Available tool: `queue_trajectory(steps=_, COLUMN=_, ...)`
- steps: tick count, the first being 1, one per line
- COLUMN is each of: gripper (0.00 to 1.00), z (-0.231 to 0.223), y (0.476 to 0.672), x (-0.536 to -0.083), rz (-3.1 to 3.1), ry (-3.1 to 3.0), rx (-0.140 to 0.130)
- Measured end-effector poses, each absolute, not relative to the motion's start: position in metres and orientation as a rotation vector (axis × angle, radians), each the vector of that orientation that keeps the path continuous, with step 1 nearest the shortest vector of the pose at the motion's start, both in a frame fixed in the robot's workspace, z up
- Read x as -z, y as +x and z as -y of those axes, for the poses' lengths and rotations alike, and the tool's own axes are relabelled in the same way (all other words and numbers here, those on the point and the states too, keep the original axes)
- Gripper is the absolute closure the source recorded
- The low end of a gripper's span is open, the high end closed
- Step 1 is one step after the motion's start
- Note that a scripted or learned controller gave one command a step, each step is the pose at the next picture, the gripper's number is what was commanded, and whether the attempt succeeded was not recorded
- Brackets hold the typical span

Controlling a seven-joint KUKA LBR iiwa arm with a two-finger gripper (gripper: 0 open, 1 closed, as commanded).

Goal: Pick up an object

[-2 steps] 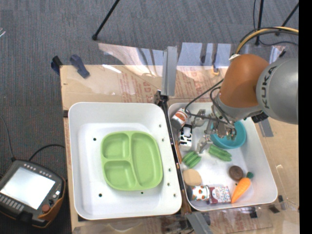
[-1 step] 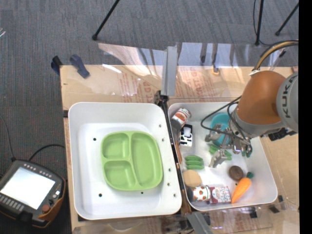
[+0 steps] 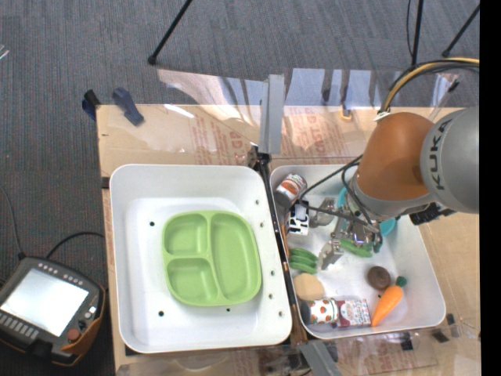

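Arm: I see it [image 3: 407,163] reaching in from the right over the right bin [image 3: 429,288].
End effector: mine [image 3: 344,245] hangs low mid-bin; whether it is wide or narrow, I cannot tell.
Green object: it [image 3: 360,247] lies right at the end effector.
Carrot: toy [image 3: 388,302], lower right of that bin, beside a brown round piece [image 3: 380,276].
Left bin: it [image 3: 125,202] holds a green divided plate [image 3: 211,257].
Carton: small box [image 3: 340,312] on the near edge.

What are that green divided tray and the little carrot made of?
The green tray looks like moulded plastic: one even colour, soft sheen, rounded compartments. The carrot seems a plastic toy, uniformly orange and smooth, though rubber is possible.
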State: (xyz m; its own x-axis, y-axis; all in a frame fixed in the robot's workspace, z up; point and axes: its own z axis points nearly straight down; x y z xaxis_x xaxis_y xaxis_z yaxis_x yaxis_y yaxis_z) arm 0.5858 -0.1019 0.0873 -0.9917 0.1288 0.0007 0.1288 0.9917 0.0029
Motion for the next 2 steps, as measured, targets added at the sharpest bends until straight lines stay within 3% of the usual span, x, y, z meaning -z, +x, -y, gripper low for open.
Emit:
queue_trajectory(steps=1, gripper=0.0, z=0.1887, y=0.5108, x=-0.0879, rz=3.126, ry=-0.314, rx=-0.002)
queue_trajectory(steps=2, gripper=1.0, z=0.185, y=0.5123, x=-0.0967, rz=3.127, ry=-0.304, rx=0.003)
